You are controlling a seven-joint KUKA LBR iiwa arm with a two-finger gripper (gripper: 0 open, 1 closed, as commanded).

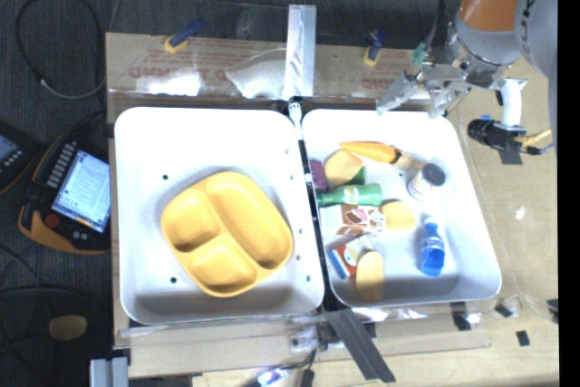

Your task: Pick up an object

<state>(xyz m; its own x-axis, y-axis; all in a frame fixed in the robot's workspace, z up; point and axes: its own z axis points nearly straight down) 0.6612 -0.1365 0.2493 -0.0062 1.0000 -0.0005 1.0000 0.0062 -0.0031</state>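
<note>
The right bin holds a heap of small objects. Among them are an orange carrot-like piece, a pale yellow round piece, a green bottle, a silver can, a small printed carton, a blue bottle and a tan loaf-shaped piece. My gripper hangs over the far rim of the right bin, above and behind the objects. Its fingers are spread open with nothing between them.
In the left bin lies a yellow divided tray. A grey upright post stands behind the seam between the bins. A handheld pendant lies off the bench to the left, and a black fitting sits right of the bin.
</note>
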